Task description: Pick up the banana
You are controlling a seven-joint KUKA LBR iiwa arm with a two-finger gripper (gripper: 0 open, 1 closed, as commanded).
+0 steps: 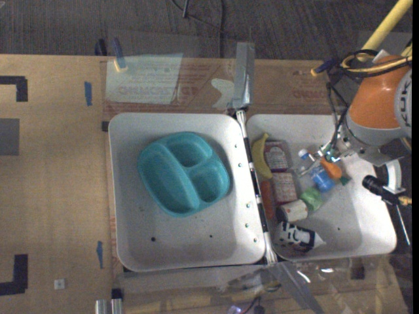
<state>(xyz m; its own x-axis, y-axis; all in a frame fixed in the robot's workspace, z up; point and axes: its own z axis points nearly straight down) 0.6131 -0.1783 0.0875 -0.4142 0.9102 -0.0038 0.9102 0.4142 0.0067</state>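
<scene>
The banana [262, 156], yellow with a greenish upper end, lies along the left wall of the right bin [366, 231], curving from top to bottom. The grey arm with its orange band [376, 103] comes in from the upper right. Its gripper [332, 153] hangs over the middle of the right bin, above a clear bottle and an orange item, roughly a hand's width to the right of the banana. The clutter under it blurs the gripper's tip.
Beside the banana lie a dark red packet [277, 156], a second packet [285, 187] and a long orange-red stick [265, 200]. A blue-capped bottle [316, 174], a green item [313, 199], a white cup [294, 210] and a black-and-white toy [298, 235] crowd the bin. A teal divided plate [184, 173] sits in the left bin [131, 241].
</scene>
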